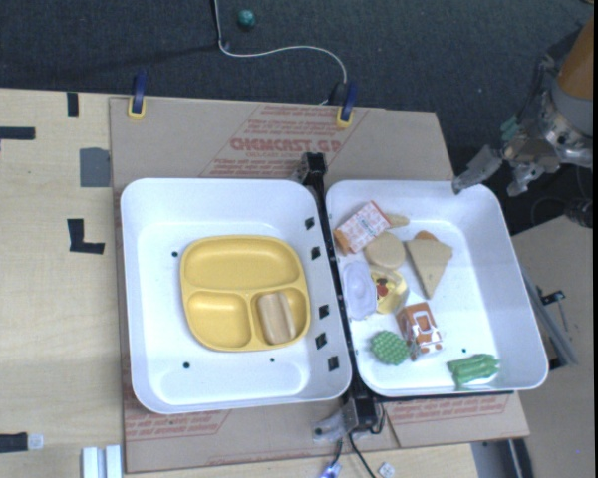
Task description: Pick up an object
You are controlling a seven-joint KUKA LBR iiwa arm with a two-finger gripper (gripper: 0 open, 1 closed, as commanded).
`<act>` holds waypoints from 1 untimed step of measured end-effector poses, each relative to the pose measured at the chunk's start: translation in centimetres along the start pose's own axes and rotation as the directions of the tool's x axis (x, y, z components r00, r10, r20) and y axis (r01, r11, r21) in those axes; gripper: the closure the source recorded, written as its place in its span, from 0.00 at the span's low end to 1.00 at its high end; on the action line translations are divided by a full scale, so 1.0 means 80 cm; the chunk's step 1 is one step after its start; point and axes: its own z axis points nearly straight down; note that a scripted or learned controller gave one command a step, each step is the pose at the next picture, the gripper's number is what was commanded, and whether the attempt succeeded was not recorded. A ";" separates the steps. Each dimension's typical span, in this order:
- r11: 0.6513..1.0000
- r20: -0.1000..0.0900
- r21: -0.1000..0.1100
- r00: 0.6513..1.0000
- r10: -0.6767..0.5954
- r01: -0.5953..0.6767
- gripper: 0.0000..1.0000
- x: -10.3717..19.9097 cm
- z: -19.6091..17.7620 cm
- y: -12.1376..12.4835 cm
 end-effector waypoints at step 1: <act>1.000 -0.003 0.006 1.000 -0.001 0.001 0.00 0.093 0.121 -0.046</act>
